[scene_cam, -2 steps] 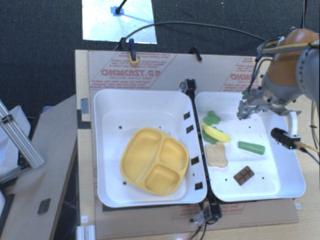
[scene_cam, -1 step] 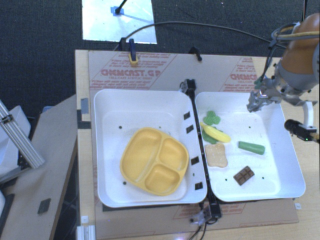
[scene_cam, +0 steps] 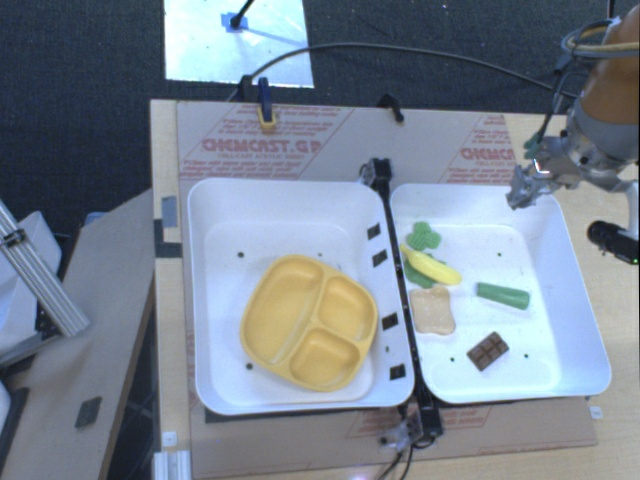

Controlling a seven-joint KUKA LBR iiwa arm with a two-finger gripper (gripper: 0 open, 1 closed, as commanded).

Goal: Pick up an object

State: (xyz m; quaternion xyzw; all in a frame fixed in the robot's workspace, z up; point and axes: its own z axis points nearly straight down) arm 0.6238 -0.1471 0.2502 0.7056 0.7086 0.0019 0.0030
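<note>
Five small toy foods (scene_cam: 450, 293) in right bin (scene_cam: 570, 268).

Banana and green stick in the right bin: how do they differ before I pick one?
The banana is yellow and slightly curved; the green stick is straight. The banana lies near the bin's left wall, touching the broccoli and close to the toast; the stick lies apart, with bare floor around it. Both lie flat, slanting down to the right.

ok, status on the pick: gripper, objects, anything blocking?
Gripper above right bin's far rim, holding nothing seen. Banana, green cylinder, toast, chocolate loose in bin. Nothing blocking.
</note>
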